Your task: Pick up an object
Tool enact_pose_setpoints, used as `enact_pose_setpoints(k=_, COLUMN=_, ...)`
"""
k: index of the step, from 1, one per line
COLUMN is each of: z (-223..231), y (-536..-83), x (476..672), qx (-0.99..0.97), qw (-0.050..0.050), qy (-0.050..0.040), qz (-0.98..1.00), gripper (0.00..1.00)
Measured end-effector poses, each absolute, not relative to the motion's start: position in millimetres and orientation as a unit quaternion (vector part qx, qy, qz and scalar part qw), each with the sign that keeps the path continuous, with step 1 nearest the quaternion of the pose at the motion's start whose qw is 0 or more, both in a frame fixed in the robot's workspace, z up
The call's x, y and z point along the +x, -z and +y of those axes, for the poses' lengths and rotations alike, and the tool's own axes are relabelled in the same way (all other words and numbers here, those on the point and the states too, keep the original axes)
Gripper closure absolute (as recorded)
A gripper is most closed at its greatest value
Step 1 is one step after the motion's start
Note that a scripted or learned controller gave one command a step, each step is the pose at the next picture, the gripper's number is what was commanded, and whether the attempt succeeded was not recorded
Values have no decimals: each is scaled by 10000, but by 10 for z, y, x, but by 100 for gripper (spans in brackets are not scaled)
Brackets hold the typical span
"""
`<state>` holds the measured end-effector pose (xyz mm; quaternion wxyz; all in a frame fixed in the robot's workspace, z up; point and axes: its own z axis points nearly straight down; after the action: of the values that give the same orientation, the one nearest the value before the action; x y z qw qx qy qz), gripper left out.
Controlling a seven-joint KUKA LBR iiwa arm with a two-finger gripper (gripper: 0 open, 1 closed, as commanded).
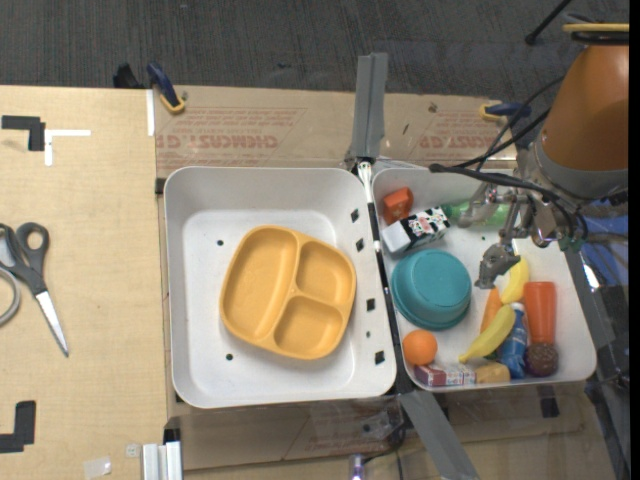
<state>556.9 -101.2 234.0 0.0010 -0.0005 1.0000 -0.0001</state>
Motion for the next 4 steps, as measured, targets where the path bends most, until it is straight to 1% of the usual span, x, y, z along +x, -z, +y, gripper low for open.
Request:
enact_pose_setpoints(k=1, z=-1328, y=-1337, x=6521, qx=-214, qw=25, qy=5, qz=9998, gripper=0)
enact_pose_setpoints(k=2, z=-1768, y=-937, x=6603, qx=-259, qw=32, qy=6, qz=9997, gripper=0)
enact_pose_setpoints(k=3, z=-2217, y=-936, x=6074, qx=357, qw=25, qy=1, qz=9994, gripper=0)
enact_pose_setpoints(k=4, z=-2209, y=-1044, x=6094, qx=343, qw=53, qy=9, qz=9994, gripper=100)
